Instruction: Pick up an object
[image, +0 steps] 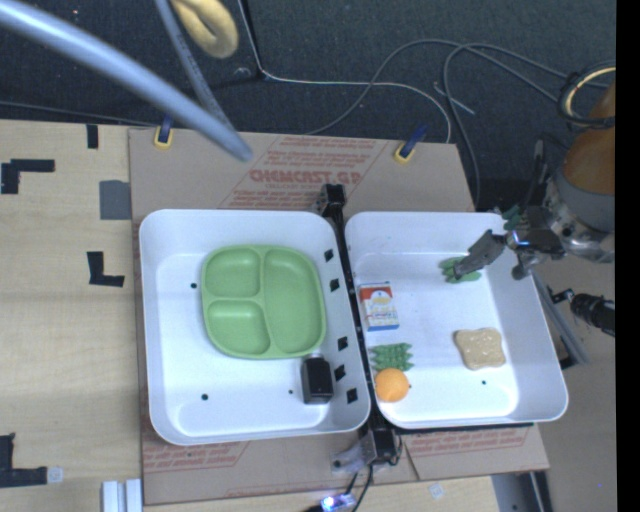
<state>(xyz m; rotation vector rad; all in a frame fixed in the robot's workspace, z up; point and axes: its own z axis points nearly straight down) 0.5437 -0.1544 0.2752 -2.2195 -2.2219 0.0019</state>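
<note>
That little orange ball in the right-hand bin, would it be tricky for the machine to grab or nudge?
Probably. The orange ball looks round and smooth, so a nudge would likely send it rolling. It sits near the bin's wall, touching a green piece, which may crowd the pincer. It looks small and probably light.

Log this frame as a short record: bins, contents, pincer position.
left bin: green divided plate, small black block near its front right corner
right bin: red-and-white carton, green leafy item, orange ball, tan toast-like slice, small green piece
pincer: over right bin's far right side, one finger tip at the small green piece
grasp: cannot tell
</note>
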